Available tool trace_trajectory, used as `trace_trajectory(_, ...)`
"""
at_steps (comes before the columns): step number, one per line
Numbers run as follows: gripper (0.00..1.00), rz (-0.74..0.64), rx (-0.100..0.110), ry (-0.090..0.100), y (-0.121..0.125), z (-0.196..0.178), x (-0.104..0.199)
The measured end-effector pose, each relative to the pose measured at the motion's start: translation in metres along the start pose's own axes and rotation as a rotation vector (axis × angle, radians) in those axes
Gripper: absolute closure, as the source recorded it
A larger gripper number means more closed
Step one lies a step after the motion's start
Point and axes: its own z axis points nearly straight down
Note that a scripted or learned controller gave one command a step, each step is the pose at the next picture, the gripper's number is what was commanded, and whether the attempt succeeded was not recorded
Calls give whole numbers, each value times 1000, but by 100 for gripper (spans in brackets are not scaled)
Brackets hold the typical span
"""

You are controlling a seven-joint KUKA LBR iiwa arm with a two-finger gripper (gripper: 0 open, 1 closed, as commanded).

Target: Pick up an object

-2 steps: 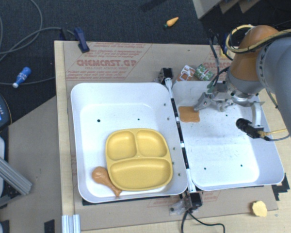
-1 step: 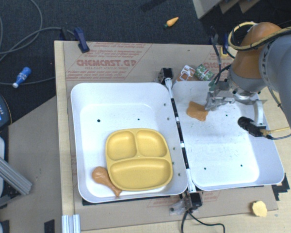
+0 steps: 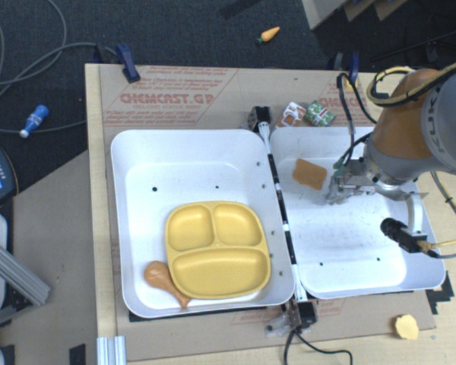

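Note:
A brown toast-like block (image 3: 310, 173) lies in the right bin (image 3: 349, 268), near its far left corner. My gripper (image 3: 337, 192) hangs just to the right of the block, low over the bin floor, and nothing shows between its tips. The arm's orange band (image 3: 399, 124) rises behind it on the right. In the left bin (image 3: 137, 166) a yellow divided plate (image 3: 216, 249) rests, with an orange toy drumstick (image 3: 163, 277) tucked against its lower left edge.
Small toy packets (image 3: 308, 114) sit on the bench behind the right bin. A yellow piece (image 3: 405, 326) lies on the bench at the front right. A black part with a cable (image 3: 404, 236) hangs over the right bin's right side.

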Motion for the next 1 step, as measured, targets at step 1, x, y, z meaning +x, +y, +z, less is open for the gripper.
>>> trace_trajectory(1, 100, 0, -8, -2, 3, -11, 0)
